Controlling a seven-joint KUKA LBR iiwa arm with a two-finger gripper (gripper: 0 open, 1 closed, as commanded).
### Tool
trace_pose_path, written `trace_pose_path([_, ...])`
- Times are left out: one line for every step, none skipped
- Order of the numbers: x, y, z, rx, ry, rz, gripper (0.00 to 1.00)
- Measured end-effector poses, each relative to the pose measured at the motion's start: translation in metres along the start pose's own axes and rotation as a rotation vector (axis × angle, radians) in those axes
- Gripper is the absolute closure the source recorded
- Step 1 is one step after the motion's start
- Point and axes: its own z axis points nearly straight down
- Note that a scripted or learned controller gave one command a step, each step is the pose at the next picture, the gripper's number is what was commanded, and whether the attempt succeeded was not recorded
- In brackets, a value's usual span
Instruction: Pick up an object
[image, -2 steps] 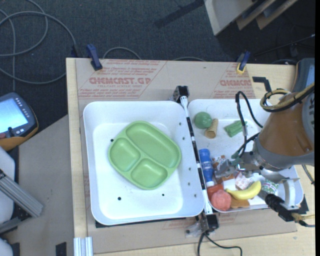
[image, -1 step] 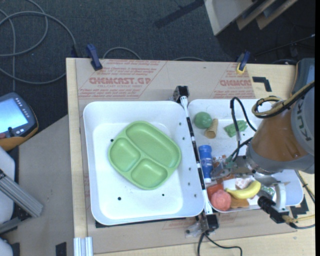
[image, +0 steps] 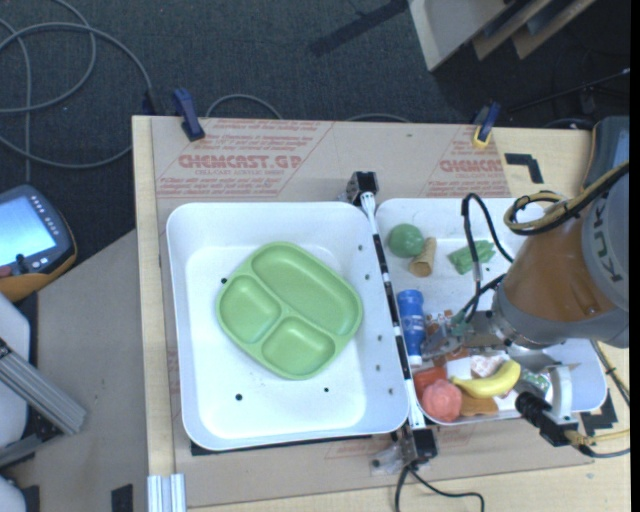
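Note:
The right bin (image: 440, 212) holds several toy items. A green ball (image: 405, 239), a tan cone (image: 423, 257) and a green leafy piece (image: 470, 254) lie at its far end. Along its left wall lies a blue can (image: 410, 310). At the near end are a pink-red round fruit (image: 441, 398), a red piece (image: 430, 378), a yellow banana (image: 489, 381) and an orange piece (image: 480, 405). My gripper (image: 448, 337) is down in this bin, just right of the blue can and just above the red piece and the banana. The grey and orange wrist (image: 545, 285) hides part of the bin.
The left bin (image: 200, 400) holds a green divided plate (image: 290, 310). A black divider rail (image: 385, 290) runs between the bins. Black cables (image: 478, 230) loop over the right bin's far side. Blue clamps (image: 187, 112) grip the board's back edge.

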Motion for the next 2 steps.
trace_pose_path([0.002,0.011,0.000,0.001,0.000,-0.001,0.00])
trace_pose_path([0.001,0.014,-0.011,-0.007,-0.003,0.000,1.00])
